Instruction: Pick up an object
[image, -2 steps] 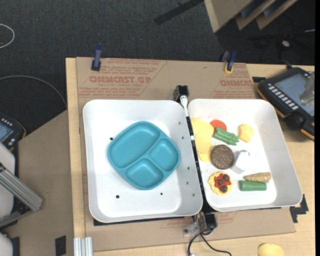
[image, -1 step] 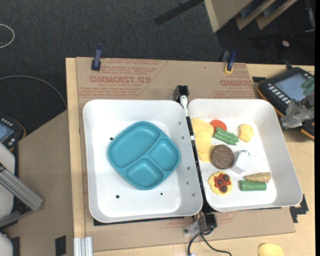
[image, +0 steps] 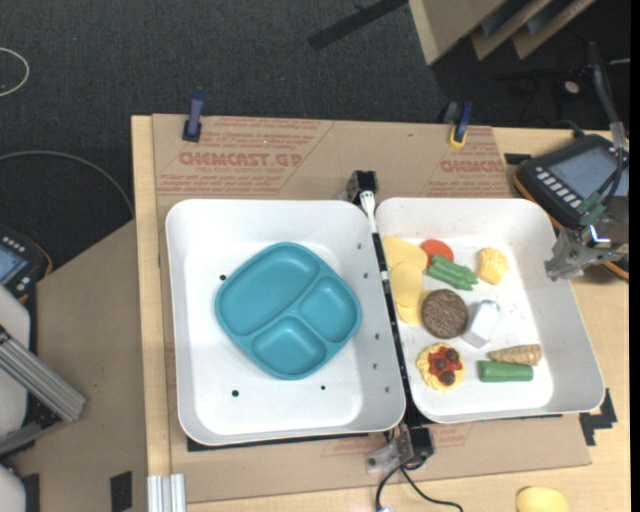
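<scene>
Claw (image: 572, 256) hangs just beside the right bin's (image: 560, 395) right rim; spread or pressed together, I cannot tell. Left of that bin, a teal plate (image: 288, 310) sits in the left bin (image: 190, 300). Inside the right bin lie yellow slices (image: 405, 280), a brown patty (image: 445, 313) and corn (image: 491, 265)

You have two shallow white bins (image: 190, 330) and one teal three-compartment plastic plate (image: 288, 310). The right bin (image: 570, 350) holds about nine small toy food pieces (image: 445, 313).

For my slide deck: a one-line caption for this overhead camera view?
Blue divided plate in the left bin; toy food fills the right bin.
</scene>
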